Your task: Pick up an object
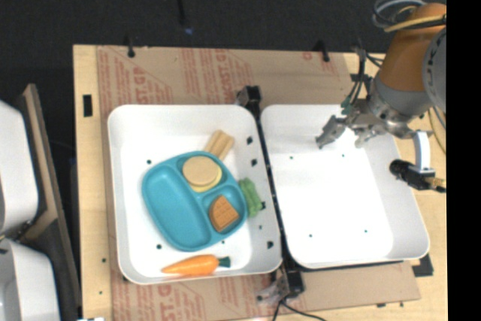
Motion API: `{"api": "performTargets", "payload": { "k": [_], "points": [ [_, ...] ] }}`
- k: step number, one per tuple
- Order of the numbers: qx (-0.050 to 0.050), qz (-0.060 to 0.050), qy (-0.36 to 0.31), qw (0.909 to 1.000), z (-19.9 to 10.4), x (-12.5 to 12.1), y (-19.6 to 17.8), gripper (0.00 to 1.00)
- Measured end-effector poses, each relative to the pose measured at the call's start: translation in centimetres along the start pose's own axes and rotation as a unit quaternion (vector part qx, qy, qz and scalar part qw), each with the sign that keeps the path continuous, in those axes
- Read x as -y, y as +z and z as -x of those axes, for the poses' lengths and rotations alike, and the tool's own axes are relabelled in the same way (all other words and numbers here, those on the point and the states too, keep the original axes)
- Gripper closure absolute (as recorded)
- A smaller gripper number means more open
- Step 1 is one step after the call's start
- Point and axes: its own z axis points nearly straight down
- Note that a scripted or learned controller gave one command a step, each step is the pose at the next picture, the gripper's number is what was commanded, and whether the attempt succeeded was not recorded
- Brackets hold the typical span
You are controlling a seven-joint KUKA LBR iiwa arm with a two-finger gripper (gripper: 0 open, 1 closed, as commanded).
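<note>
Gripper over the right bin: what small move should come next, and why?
Probably a sweep toward the view's left, across the divider to the left bin. The gripper hangs over the right bin, while everything graspable lies in the other one: a blue divided tray carrying a round cracker and a toast piece, plus a carrot along the near wall.

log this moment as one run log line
phase: pre-grasp | gripper: over right bin, nothing held | left bin: blue tray, carrot, wooden block | picked: none
</note>
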Motion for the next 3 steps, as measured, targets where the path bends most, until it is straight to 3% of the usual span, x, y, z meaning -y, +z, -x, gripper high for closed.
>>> {"api": "performTargets", "payload": {
  "k": [1,2,3],
  "points": [
    [0.000,-0.004,0.001,1.0000,1.9,-0.9,7.0,0.00],
    [0.000,-0.001,0.032,0.9995,2.0,1.2,7.1,0.00],
    [0.000,0.001,0.000,1.0000,2.1,-0.5,2.5,0.00]
  ]
}}
